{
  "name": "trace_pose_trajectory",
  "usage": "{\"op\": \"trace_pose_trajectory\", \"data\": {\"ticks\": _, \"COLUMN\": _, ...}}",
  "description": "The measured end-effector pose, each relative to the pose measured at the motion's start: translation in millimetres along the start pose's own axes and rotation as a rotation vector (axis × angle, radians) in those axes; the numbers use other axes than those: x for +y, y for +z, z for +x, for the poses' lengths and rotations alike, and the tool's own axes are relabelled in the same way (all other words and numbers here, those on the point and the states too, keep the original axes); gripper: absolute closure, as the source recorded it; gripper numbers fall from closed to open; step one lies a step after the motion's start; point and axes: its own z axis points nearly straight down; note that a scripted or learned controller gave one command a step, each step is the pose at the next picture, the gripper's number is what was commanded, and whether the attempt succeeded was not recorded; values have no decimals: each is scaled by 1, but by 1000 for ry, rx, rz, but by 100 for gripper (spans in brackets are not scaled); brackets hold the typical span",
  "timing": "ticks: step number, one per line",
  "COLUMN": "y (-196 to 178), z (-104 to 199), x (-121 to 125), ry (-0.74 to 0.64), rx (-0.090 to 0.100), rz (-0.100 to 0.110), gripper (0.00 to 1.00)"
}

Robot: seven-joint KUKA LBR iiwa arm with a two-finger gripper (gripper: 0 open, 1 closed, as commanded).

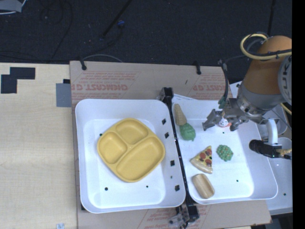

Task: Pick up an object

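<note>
The gripper (220, 122) hung with jaws spread and empty over the right bin (240, 185). Nothing had been lifted yet. All the candidates lay in that bin: pizza slice (203, 159), broccoli (225, 152), bread roll (203, 185), green cone (184, 123).

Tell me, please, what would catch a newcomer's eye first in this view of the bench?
Most likely the yellow divided plate, lying alone in the left bin. Next comes the arm's orange band at the right, with the gripper over the right bin. In that bin lie toy foods: a pizza slice, a green broccoli piece and a bread roll.
</note>
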Motion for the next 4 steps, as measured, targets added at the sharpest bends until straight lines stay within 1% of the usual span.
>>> {"op": "trace_pose_trajectory", "data": {"ticks": 1, "y": -7, "z": 0, "x": 3, "ry": -2, "rx": -2, "rz": -13, "gripper": 0}}
{"op": "trace_pose_trajectory", "data": {"ticks": 2, "y": 39, "z": 5, "x": 8, "ry": -3, "rx": 0, "rz": -7, "gripper": 0}}
{"op": "trace_pose_trajectory", "data": {"ticks": 3, "y": 84, "z": 9, "x": 3, "ry": -1, "rx": 0, "rz": -6, "gripper": 0}}
{"op": "trace_pose_trajectory", "data": {"ticks": 4, "y": 121, "z": 10, "x": 3, "ry": 0, "rx": -1, "rz": -9, "gripper": 0}}
